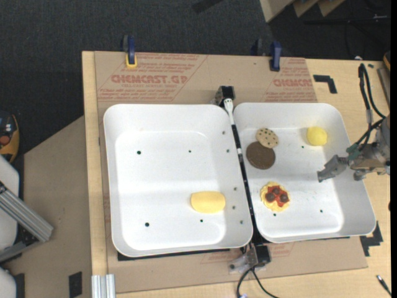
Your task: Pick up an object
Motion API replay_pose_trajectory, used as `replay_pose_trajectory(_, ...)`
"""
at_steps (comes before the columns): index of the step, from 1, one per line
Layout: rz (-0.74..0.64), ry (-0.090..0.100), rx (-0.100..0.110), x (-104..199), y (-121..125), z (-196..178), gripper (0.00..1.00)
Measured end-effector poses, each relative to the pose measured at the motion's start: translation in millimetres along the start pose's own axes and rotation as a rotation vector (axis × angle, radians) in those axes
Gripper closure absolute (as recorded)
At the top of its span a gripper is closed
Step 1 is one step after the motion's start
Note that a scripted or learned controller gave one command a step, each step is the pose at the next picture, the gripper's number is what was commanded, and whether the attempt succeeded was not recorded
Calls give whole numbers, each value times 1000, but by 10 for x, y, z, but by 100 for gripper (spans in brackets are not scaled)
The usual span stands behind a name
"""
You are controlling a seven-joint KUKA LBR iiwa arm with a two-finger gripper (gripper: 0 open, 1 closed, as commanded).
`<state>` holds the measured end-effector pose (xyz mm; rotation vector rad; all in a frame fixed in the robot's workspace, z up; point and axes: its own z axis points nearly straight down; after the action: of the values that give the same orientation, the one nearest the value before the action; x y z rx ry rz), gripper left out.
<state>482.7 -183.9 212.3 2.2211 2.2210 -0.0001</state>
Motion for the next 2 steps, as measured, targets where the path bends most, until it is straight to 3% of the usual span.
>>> replay_pose_trajectory(1, -5, -5, -10, -239, 1056, 956, 0)
replay_pose_trajectory(2, -6, -2, -8, 232, 1595, 636, 0)
